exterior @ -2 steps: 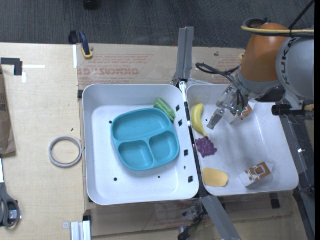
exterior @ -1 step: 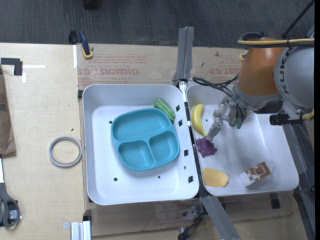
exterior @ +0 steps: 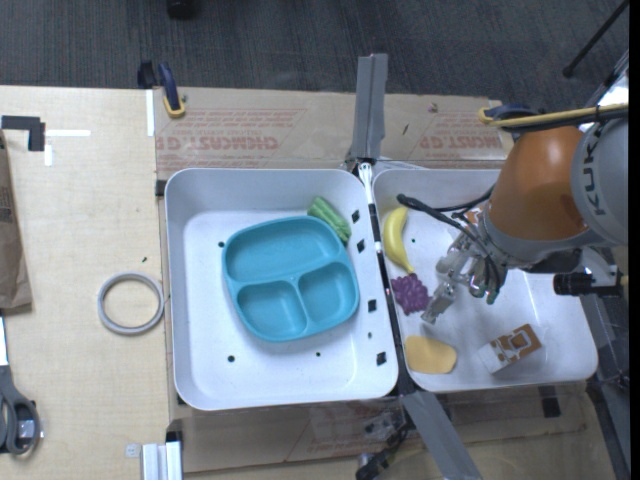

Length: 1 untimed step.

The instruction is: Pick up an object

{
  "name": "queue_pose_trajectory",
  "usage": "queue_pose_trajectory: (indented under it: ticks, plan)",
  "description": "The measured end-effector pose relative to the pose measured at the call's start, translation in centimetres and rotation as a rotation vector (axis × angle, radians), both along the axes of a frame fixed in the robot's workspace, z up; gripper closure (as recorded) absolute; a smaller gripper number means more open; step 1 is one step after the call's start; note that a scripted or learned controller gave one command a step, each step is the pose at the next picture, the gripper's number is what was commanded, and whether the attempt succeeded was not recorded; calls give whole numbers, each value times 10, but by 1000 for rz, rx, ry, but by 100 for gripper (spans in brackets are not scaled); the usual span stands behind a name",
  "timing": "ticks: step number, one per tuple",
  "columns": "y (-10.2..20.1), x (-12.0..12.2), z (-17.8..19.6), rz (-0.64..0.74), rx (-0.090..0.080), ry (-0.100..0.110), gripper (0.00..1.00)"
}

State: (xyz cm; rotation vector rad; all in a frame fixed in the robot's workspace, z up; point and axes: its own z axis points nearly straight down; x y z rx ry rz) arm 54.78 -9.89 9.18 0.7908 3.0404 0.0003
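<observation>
Wooden bench (exterior: 80, 218) with cardboard carries two white bins, and the pincer (exterior: 438, 308) hangs low in the right bin (exterior: 560, 368), under the grey arm with its orange band (exterior: 535, 183). Its fingers look spread a little with nothing between them, so I judge the pick is not yet done; the close and the lift are left. Just to the left of the pincer lie purple grapes (exterior: 409, 292), the nearest thing to take. Below it rests a yellow piece (exterior: 431, 354), above and left a banana (exterior: 397, 238), and to the right a small orange-and-white box (exterior: 514, 346). Further left, in the other bin (exterior: 200, 368), sit a blue tray (exterior: 290, 278) and a green thing (exterior: 330, 218). The wrist covers part of the right bin, and the fingertips are small and hard to read.
</observation>
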Motion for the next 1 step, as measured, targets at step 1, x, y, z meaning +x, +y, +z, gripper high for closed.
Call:
queue_pose_trajectory:
  ticks: [1]
  plan:
    - [2, 76, 0, -143, -1, -3, 0]
